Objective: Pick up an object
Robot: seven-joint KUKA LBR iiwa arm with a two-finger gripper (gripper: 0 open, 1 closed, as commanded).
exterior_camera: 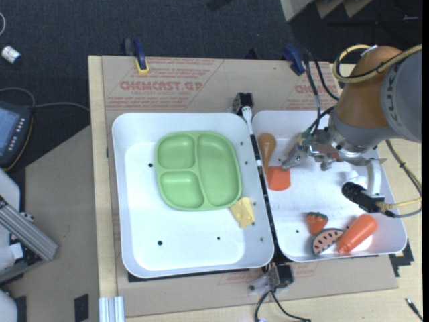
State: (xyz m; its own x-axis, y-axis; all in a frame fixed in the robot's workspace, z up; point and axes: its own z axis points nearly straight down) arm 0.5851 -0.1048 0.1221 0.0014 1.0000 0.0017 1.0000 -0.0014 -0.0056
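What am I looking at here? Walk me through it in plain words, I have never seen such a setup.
This is one picture from a camera fixed above a workbench, looking down at a slant. The big grey and orange shape at the right is a robot arm; a program steers it to pick something up. Its hand hangs low over the right bin, close to an orange block and a brown wooden piece. I cannot tell whether it grips anything.

Two shallow white bins sit side by side. The left bin has a green divided plate with a yellow piece at its corner. The right bin also has a toy carrot, a strawberry and a watermelon slice.
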